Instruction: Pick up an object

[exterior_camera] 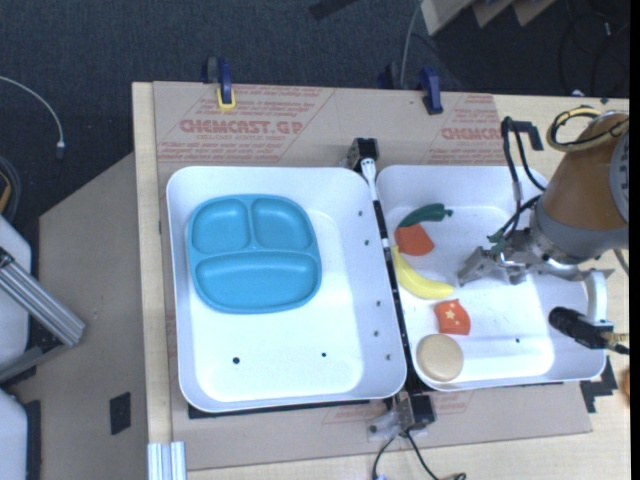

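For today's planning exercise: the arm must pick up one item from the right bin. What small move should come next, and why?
Probably shift the pincer left and slightly toward the camera, to above the banana. The pincer hangs in the right bin with nothing seen between its fingers, and the banana lies just beyond its tips, nearer than the red pepper.

Robotics lab: clamped bench [300, 108], loose cables [40, 118].

fixed overhead camera, slanted down, both bins [180, 268]
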Available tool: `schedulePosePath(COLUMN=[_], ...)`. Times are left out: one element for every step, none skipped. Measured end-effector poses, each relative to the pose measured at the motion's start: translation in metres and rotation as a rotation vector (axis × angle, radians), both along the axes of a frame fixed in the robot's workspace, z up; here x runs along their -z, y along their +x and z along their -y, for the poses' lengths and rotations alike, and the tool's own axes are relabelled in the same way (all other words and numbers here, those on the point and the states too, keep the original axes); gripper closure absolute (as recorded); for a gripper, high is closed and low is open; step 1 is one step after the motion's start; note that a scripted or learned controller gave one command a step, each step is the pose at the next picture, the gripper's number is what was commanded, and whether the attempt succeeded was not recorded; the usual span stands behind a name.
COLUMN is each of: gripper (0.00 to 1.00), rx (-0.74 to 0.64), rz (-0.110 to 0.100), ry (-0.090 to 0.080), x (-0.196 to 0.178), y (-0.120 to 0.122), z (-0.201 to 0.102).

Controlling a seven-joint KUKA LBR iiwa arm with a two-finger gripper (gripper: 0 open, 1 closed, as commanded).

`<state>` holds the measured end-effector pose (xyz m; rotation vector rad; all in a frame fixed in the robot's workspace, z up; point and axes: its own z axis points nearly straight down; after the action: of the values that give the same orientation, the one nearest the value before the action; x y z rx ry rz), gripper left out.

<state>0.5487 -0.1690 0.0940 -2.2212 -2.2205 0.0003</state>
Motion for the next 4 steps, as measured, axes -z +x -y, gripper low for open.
schedulePosePath(gripper=[1.00,1.00,1.00,1.00], rx=[0.000,0.000,-0.001,-0.001], rz=[0.001,0.002,0.002,0.004], ry=[-0.001,-0.002,-0.002,-0.002], x=[-0.009,-0.048,-0.090,-0.122], y=[0.000,-0.002,-0.001,0.000], z=[0.000,0.003,-0.003,-0.003])
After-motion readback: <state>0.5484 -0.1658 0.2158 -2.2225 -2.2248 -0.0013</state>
